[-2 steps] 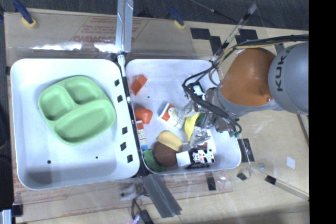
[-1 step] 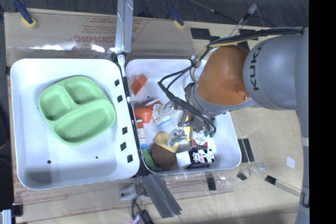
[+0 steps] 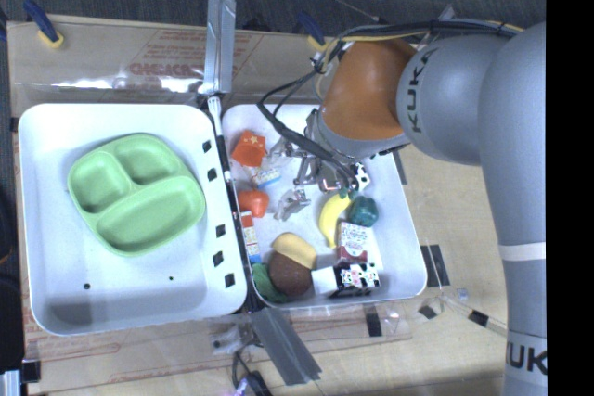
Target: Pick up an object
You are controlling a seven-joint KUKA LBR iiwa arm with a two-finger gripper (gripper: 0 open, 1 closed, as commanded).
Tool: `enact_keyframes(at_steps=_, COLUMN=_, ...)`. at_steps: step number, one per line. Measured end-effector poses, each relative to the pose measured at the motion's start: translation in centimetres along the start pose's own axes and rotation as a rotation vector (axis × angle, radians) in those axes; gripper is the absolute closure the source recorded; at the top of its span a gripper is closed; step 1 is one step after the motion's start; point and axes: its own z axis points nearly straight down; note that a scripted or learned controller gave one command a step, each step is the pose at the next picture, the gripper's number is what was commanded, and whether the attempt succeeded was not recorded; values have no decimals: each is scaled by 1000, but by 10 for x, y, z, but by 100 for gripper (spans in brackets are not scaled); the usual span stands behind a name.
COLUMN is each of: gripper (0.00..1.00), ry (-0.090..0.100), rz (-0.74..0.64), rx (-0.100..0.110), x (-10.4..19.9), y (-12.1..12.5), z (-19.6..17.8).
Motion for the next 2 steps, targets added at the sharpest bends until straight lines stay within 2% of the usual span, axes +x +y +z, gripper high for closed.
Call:
enact_keyframes(at_steps=1, gripper=0, ry=16, rz=58, rx=0, x=35, y=-84, z=-24)
enact_keyframes(at_steps=2, gripper=0, ry=20, rz=94, rx=-4, x=53, y=-66, z=8)
